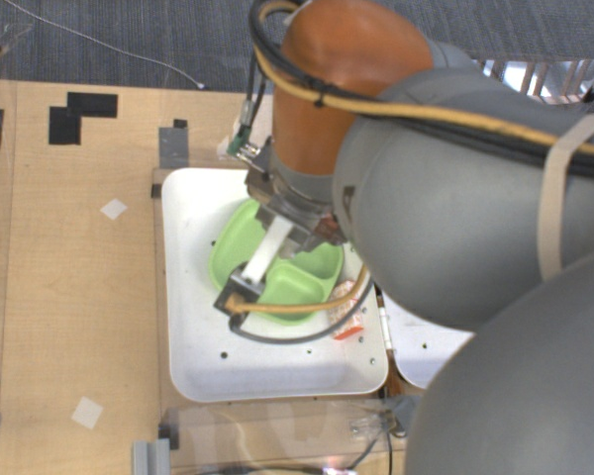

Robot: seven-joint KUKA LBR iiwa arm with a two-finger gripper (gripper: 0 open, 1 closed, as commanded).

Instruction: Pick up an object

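Pincer sits low over the light-green divided plastic dish, which lies at the centre of the shallow white bin, likely lined up to grasp its rim; pincer width hidden, cannot tell.

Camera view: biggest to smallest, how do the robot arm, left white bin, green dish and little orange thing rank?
Robot arm, though nearness to the camera inflates it.
Left white bin.
Green divided dish.
Little orange thing.

You see smooth, slightly glossy plastic on the green dish, matt white plastic on the bin, pale matt wood on the bench, and a smooth grey shell on the arm.
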